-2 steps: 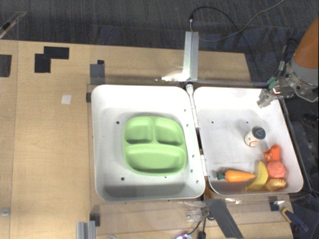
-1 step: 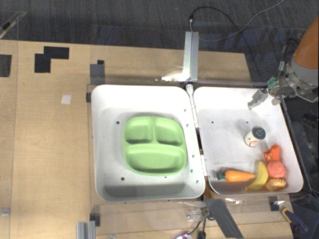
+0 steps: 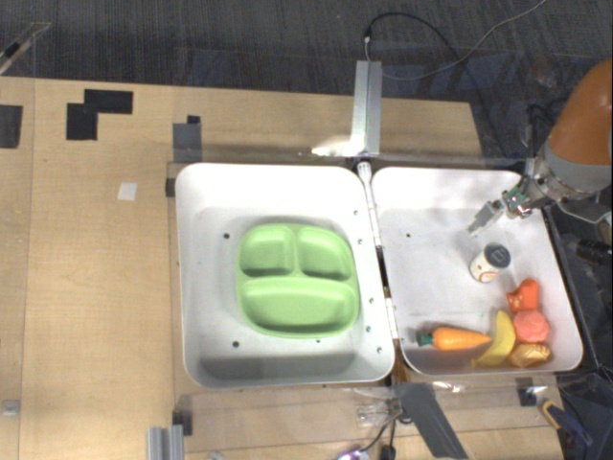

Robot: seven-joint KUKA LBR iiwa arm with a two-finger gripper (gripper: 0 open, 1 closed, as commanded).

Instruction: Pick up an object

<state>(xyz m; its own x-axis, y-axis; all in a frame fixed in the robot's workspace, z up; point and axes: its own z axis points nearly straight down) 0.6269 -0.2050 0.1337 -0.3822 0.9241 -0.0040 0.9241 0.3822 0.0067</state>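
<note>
Arm: you see it [image 3: 584, 127] at the upper right of the frame, the orange band above the wrist, reaching in over the right bin [image 3: 431, 209].

Gripper: it [image 3: 488, 217] hangs over the upper right part of that bin, above bare white floor. It holds nothing; whether it is wide or narrow you cannot tell from here.

Objects to pick: all sit in the lower right of the frame. A small white cup [image 3: 490, 263] lies just below the gripper, apart from the rest. An orange carrot [image 3: 458, 337] lies along the bin's lower wall, touching a yellow banana [image 3: 498, 338]. A red ball [image 3: 532, 327], an orange piece [image 3: 524, 296] and a golden piece [image 3: 530, 355] crowd the corner.

Left bin: it [image 3: 206, 257] carries a green divided plate [image 3: 295, 279] in the middle of the frame.

Risk, crowding: in the corner cluster, you may catch two things or knock one aside.

Risk, wall: the carrot and banana lie close to the rim, so a finger could strike the wall.

Risk, rolling: the cup and ball look rounded and may slip away on closing.
</note>
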